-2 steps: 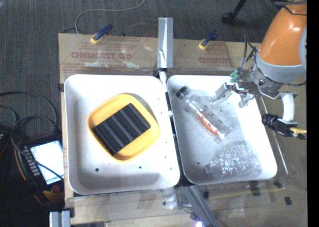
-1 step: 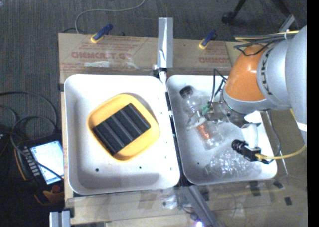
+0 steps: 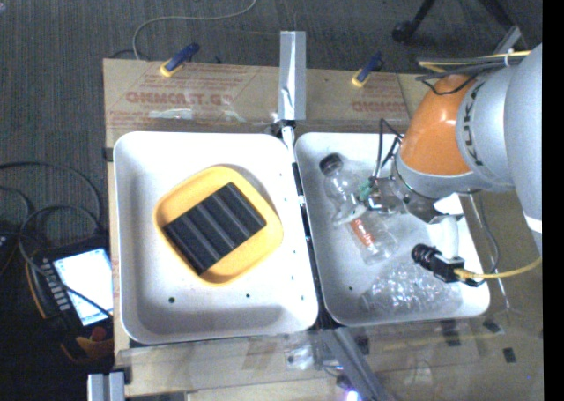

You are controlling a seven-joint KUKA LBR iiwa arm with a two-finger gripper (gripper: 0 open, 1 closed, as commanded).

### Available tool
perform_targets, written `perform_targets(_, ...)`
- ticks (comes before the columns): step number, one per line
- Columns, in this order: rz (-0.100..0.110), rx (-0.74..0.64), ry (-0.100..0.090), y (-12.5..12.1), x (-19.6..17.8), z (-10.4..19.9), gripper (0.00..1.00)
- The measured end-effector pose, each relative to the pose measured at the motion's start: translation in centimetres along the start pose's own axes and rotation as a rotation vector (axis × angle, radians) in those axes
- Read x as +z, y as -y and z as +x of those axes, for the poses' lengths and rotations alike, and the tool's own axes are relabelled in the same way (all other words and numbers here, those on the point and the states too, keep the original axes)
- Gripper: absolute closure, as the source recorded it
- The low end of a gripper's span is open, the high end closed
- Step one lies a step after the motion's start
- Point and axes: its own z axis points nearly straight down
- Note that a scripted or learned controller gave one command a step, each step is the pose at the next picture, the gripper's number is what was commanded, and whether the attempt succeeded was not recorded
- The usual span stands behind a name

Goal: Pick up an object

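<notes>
A clear plastic bottle (image 3: 359, 225) with a black cap and a red label lies slantwise in the right bin (image 3: 322, 241). My gripper (image 3: 377, 196) hangs low over the bottle's middle, at its right side, under the orange band of the arm. Whether it touches the bottle cannot be made out. A crumpled piece of clear plastic (image 3: 407, 290) lies near the right bin's front wall. In the left bin (image 3: 132, 214) rests a yellow tray-like object with a ribbed black insert (image 3: 217, 223).
The grey arm (image 3: 520, 126) covers the right bin's right side. A black fitting with a yellow cable (image 3: 438, 263) hangs off the wrist above the bin floor. Two blue-and-yellow clamps (image 3: 179, 58) sit on the cardboard behind the bins.
</notes>
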Motion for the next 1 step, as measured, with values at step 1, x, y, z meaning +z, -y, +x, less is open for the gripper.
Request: perform_targets(1, 0.003, -0.146, 0.003, -6.98, -7.64, 1.87, 1.00)
